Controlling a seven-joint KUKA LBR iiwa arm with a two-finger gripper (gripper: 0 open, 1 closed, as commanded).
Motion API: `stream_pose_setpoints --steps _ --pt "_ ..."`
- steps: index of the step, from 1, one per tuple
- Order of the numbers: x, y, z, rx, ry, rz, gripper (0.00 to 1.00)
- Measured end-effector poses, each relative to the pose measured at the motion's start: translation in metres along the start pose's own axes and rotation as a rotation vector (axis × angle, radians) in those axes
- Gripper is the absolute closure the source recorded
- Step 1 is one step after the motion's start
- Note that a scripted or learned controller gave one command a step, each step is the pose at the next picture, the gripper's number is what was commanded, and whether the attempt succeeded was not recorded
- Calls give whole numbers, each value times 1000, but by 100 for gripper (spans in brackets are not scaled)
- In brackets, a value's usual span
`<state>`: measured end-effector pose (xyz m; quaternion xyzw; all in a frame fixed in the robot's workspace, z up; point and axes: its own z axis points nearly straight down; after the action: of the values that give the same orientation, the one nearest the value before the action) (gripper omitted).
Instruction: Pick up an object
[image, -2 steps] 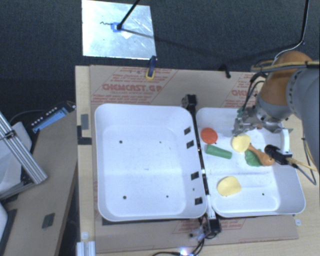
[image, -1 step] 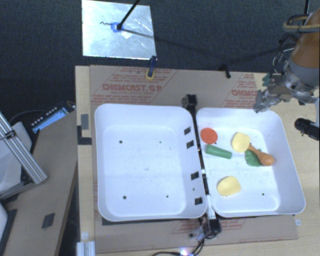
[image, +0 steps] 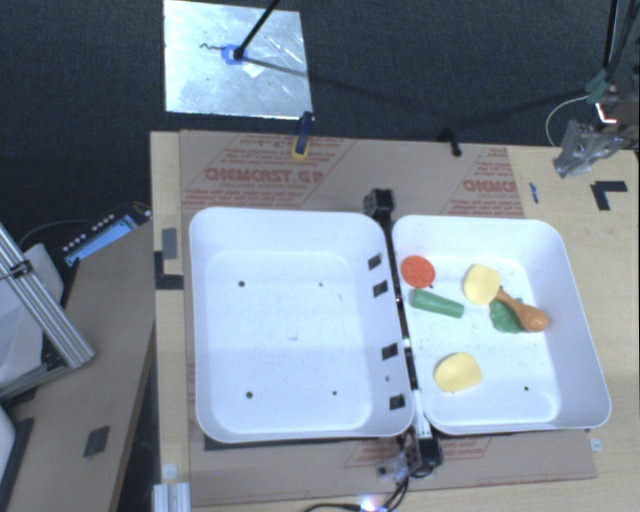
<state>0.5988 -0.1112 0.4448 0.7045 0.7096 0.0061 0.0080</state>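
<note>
Camera view looking down on the bench (image: 120, 330), and the two white bins are sitting side by side on a brown board. All the pieces are lying in the right bin (image: 570, 300). A red disc (image: 418, 270) is resting near that bin's top-left corner, close to the divider between the bins. Just below it a green stick (image: 437, 303) is lying flat, angled a little toward the bottom edge. A yellow lump (image: 481, 284) is sitting toward the middle of the top half, and right beside it a green piece (image: 506, 317) and an orange piece (image: 530, 318) are lying together, touching or overlapping, I cannot tell which. A second yellow lump (image: 458, 372) is sitting apart from the rest, nearer the bottom edge. Over in the left bin (image: 215, 240) a few dark dots are showing on the white floor. Up at the bench's top-right corner the gripper (image: 588, 148) is hanging well apart from both bins, well away from every piece; whether it is spread or closed, I cannot tell from here. A silver sheet (image: 205, 70) is lying beyond the bench's top edge.
</note>
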Motion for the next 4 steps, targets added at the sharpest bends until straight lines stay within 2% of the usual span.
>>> stream_pose_setpoints --steps 1,2,3,4 --pt "-6 73 -1 12 0 1 100" --pt "58 69 79 25 6 -3 100" --pt "76 61 150 25 4 1 100" --pt "92 59 1 2 3 0 100"
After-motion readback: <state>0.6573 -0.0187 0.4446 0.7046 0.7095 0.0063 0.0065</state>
